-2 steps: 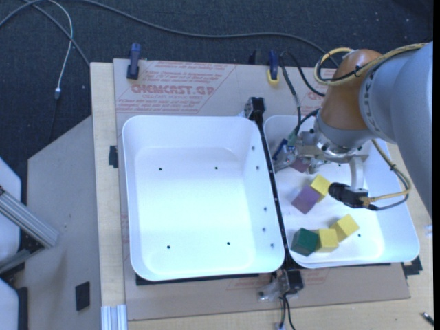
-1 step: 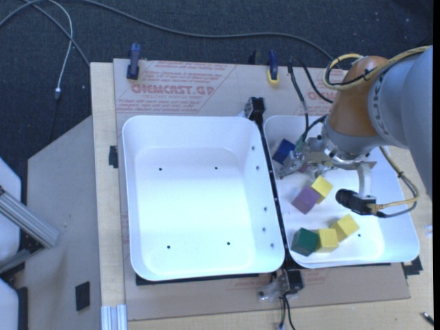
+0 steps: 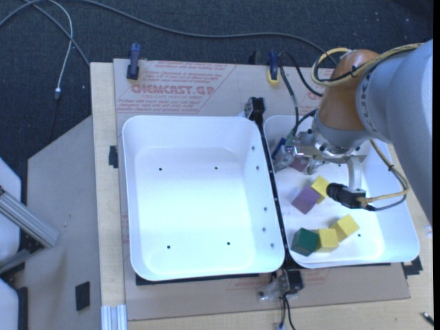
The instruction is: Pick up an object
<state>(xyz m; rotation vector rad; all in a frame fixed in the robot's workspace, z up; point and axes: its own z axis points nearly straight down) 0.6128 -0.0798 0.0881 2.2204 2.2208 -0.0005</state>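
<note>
Resting in smooth bin (image 3: 386,238): blocky cubes (image 3: 306,199)

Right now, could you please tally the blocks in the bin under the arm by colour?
Yellow blocks: 3
Purple block: 1
Green block: 1
Total: 5 in plain sight

Worktop (image 3: 103,184) carrying left bin (image 3: 129,184) and right bin (image 3: 402,243), side by side, walls touching. In the right bin: block pair (image 3: 308,198) near the middle, block trio (image 3: 328,239) in a row before it, end effector (image 3: 297,155) behind the pair.
</note>
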